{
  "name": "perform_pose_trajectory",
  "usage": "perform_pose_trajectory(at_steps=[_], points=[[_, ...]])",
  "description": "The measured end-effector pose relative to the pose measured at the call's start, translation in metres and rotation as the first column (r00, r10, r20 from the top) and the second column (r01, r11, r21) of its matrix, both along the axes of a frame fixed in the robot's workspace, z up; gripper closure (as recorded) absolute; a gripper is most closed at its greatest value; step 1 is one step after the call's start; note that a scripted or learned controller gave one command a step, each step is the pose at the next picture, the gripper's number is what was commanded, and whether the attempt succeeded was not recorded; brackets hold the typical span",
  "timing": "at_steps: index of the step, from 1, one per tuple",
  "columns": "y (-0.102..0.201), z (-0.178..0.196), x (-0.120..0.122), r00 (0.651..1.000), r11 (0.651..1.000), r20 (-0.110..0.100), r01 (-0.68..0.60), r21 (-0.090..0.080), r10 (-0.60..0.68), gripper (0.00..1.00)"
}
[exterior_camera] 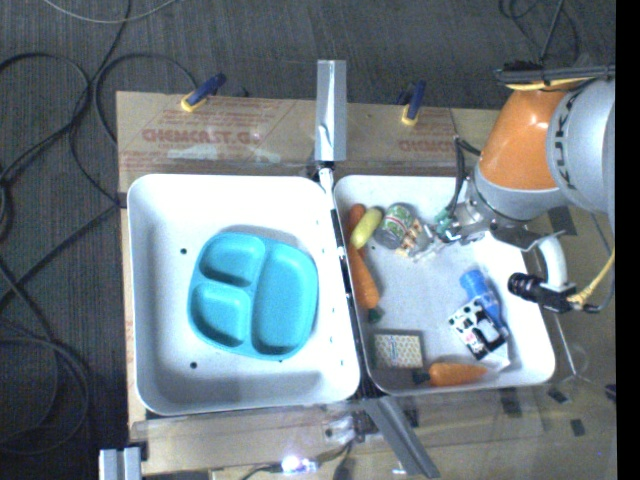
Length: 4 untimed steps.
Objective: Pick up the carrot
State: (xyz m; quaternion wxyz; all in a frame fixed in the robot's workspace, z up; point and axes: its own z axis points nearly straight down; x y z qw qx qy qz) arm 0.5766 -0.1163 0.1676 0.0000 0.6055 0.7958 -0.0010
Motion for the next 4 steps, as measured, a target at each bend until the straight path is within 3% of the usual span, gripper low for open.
perform_pose_trajectory(at_steps=[1, 2, 3, 4], points=[[0.018, 0.032, -0.057, 0.999, 0.999, -0.001, -0.037, 0.000, 0.037, 1.00], [-0.012, 0.024, -0.031, 0.985, 0.985, -0.001, 0.171, -0.001, -0.171, 1.00], [0.005, 0.028, -0.084, 0.959, 0.959, -0.003, 0.284, 0.001, -0.284, 1.00], [-0.014, 0.030, 0.008, 0.978, 0.978, -0.001, 0.209, -0.001, -0.209, 1.00]])
